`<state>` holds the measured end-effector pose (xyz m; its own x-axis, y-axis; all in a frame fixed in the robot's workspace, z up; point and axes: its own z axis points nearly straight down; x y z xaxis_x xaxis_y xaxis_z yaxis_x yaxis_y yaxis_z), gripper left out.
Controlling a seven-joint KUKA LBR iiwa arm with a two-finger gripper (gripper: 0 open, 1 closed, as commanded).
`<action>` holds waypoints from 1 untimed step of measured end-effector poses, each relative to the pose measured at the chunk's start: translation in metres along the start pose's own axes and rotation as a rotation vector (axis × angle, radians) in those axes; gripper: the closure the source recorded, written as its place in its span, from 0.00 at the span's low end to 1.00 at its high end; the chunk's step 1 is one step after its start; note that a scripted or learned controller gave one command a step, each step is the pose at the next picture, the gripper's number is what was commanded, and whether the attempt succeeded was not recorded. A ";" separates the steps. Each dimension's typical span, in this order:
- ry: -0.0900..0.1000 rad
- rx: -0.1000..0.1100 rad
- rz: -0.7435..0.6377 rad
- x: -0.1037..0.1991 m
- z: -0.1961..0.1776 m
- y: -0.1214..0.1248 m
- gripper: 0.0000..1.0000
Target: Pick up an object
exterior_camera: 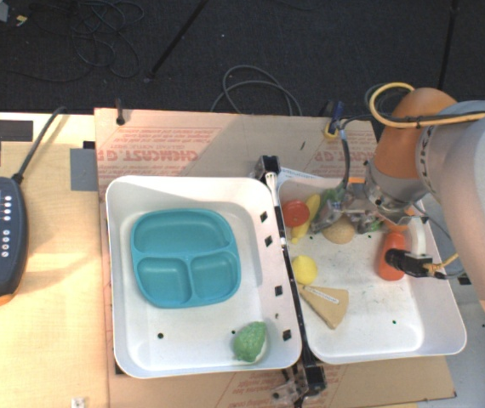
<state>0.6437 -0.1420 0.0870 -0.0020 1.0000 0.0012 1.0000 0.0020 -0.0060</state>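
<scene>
Lying nearest in the left bin is a green ball, with a teal tray beyond. In the right bin, a cheese wedge and lemon precede the hand, hovering over a tan ball; its grip cannot be made out.

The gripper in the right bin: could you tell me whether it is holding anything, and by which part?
It cannot be told. The gripper is low in the right bin, right over a tan rounded object, but the view does not show anything between its fingers.
</scene>
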 end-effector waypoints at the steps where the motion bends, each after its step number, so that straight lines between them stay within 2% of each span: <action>1: -0.002 -0.006 -0.006 0.000 -0.014 0.001 1.00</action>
<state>0.6452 -0.1417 0.1006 -0.0076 1.0000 -0.0011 1.0000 0.0076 0.0003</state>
